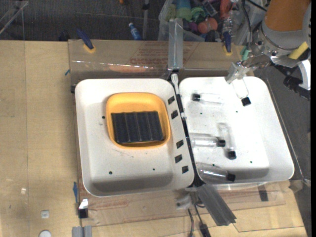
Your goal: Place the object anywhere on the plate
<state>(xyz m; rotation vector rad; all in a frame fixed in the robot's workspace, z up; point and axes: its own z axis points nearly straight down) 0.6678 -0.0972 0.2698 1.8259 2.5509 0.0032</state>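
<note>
An orange plate [137,102] sits in the left bin [94,132], and a black ribbed slab [137,127] lies flat on it. Several clear tubes with black caps lie in the right bin [261,147]: one near the back [207,98], two in the middle [210,142] [227,139], one at the front edge [215,173]. My gripper [239,74] hangs over the right bin's far edge. Another clear tube [242,90] reaches down from just under the gripper, its black cap at the lower end. Whether it is held or lies on the bin floor is unclear.
A metal divider [177,107] with black clips runs between the bins. A crate of colourful toys [202,6] stands behind the bench. The grey arm with its orange band [289,4] enters from the top right.
</note>
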